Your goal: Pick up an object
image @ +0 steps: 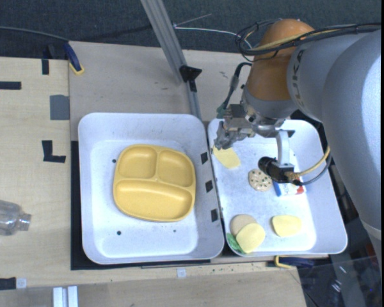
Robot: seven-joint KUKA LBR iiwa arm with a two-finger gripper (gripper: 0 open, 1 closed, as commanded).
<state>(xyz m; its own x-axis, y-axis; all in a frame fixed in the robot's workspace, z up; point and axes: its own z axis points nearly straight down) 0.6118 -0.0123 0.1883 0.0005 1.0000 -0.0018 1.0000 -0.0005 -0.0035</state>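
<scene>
Arm: the grey arm point(345, 94) bulks largest and closest, coming in from the right, its orange band point(275, 62) just above the wrist — it reaches down over the near-left part of the right bin.
Task's thing: a pale yellow wedge-like piece point(228, 157) lies in the right bin's upper-left corner, close against the wall shared with the left bin; judged the likeliest target, since the claw is right over it.
Claw: the gripper point(225, 139) hangs just above the yellow piece, at or nearly touching its top edge; I cannot tell whether the claw is apart or together, and nothing confirms a hold.
Why so placed: the wrist points downward over the piece — this reads as a descent or a grasp attempt, not a carry.
Right bin: the right bin point(320, 235) also holds a speckled cookie point(260, 180), a yellow oval piece point(286, 225), and a tan round piece point(242, 223) touching a yellow chunk point(251, 236) near the front rim.
Left bin: the left bin point(96, 171) carries a yellow divided plate point(155, 182), well apart from the claw.
Bench: a clear plastic bottle point(5, 215) lies on the bench at far left.
</scene>
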